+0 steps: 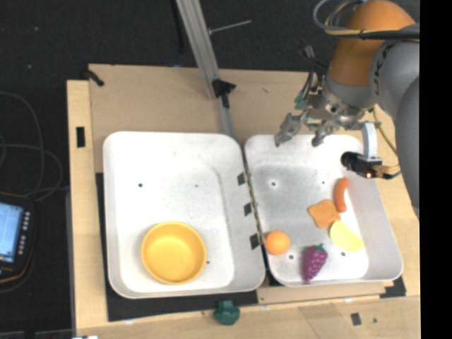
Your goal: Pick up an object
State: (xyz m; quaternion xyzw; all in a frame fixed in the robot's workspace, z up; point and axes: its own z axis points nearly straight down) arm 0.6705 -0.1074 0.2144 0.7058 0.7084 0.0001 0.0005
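We see the arm's gripper hanging over the far rim of the right bin, its 2 fingers spread apart with nothing between them. The objects lie well away from it, toward the near side of that bin: an orange ball against the left wall, a purple grape bunch just beside it, a yellow lemon, an orange wedge touching the lemon, and a carrot beside the wedge. In the left bin we find 1 yellow bowl, upright in its near corner. A small green object rests on the desk before the 2 bins.
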